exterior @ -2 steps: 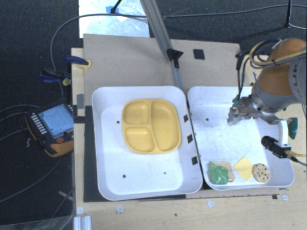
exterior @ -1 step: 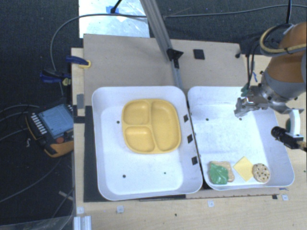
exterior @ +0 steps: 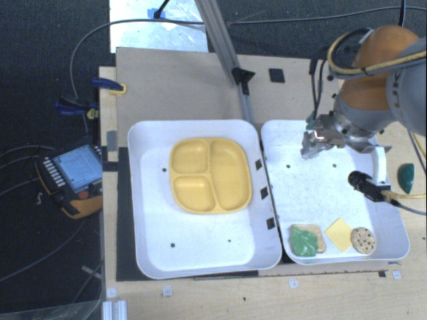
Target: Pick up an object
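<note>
I see the gripper (exterior: 313,145) hanging over the far left part of the right shallow white plastic bin (exterior: 293,199), and I cannot tell how it is set from this angle. Nothing shows in its grasp. The things to pick lie in a row along that bin's near edge, well apart from the gripper: a green leafy toy piece on a tan slice (exterior: 306,239) almost straight below it in the picture, then a flat yellow square of toy cheese (exterior: 339,235), then a round brown speckled toy cookie (exterior: 363,241) nearest the bin's right corner. Left of that bin on the desk (exterior: 173,85), the second white bin (exterior: 153,245) holds a yellow three-compartment plastic plate (exterior: 211,175).
</note>
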Controlling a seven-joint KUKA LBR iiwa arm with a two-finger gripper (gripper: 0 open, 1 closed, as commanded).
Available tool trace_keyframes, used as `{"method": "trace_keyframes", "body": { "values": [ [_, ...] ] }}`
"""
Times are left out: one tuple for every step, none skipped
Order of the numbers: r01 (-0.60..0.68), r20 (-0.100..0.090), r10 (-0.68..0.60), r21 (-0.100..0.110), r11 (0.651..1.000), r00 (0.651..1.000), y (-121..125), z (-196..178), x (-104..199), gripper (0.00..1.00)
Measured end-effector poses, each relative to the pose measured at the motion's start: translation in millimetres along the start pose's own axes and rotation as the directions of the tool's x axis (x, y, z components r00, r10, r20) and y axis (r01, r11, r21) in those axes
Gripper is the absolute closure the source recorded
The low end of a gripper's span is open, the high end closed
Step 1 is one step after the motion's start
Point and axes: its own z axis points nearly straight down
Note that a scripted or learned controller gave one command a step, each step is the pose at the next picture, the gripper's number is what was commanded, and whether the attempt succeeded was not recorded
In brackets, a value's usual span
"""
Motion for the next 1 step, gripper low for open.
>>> {"method": "trace_keyframes", "body": {
  "values": [
    [0.001, 0.000, -0.001, 0.001, 1.000, 1.000, 4.7, 4.3, 57.0, 1.00]
  ]
}}
